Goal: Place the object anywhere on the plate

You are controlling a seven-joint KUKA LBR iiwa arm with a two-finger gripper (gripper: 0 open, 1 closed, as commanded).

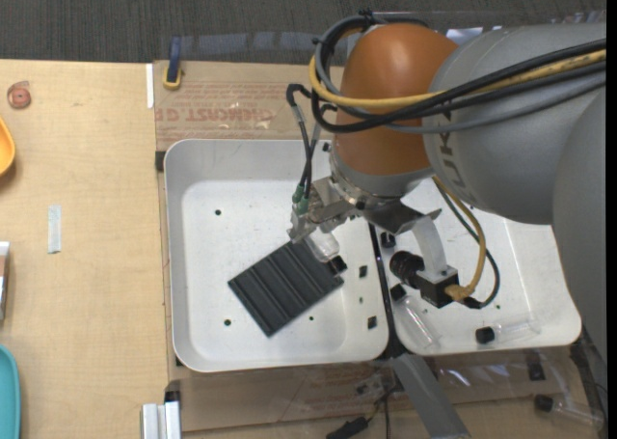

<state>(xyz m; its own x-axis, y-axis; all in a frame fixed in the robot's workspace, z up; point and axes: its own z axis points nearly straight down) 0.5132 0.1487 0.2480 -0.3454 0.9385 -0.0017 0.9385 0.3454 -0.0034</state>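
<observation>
Dark ribbed plate (285,287) looks stiff, flat and light, lying in the left bin (193,234); gripper (318,234) hangs at its two o'clock corner, state untellable.

you can't make out the gripper (323,246) fingers, the wrist hides them. the arm covers much of the right bin (540,323), and the dark ribbed plate (280,290) has its top corner tucked under the gripper.
</observation>
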